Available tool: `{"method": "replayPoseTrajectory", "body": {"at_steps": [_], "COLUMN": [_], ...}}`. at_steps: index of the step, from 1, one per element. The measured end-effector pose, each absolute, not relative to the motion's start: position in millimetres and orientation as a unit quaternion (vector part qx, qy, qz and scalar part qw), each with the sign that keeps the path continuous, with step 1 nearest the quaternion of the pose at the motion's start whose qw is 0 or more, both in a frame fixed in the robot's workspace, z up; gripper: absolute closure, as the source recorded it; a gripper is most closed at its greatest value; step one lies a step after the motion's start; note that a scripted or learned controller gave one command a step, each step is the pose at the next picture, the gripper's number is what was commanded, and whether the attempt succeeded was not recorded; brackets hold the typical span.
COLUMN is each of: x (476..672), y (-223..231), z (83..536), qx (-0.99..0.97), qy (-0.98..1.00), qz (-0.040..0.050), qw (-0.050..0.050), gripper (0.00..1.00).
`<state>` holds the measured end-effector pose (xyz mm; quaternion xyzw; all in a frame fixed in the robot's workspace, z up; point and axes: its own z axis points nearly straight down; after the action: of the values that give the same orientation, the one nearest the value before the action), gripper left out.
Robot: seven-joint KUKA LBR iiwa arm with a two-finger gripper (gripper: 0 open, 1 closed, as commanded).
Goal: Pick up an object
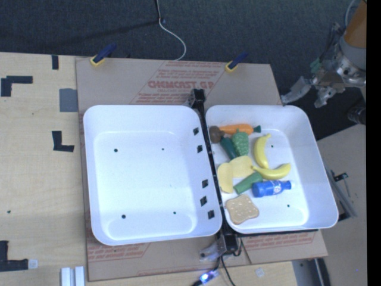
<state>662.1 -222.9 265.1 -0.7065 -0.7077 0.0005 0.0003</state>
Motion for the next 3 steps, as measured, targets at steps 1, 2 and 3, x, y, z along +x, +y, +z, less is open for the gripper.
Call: {"method": "replayPoseTrajectory", "body": {"at_steps": [1, 2, 3], "x": [664.7, 666.3, 633.3], "y": [-222, -162, -114], "z": [80, 84, 84], "qx": [-0.706, -0.705, -0.706], "qy": [-0.708, -0.709, -0.708], "qz": [0.0039, 0.0061, 0.0016], "qw": [0.006, 0.002, 0.001], "gripper": [0.00, 0.00, 0.00]}}
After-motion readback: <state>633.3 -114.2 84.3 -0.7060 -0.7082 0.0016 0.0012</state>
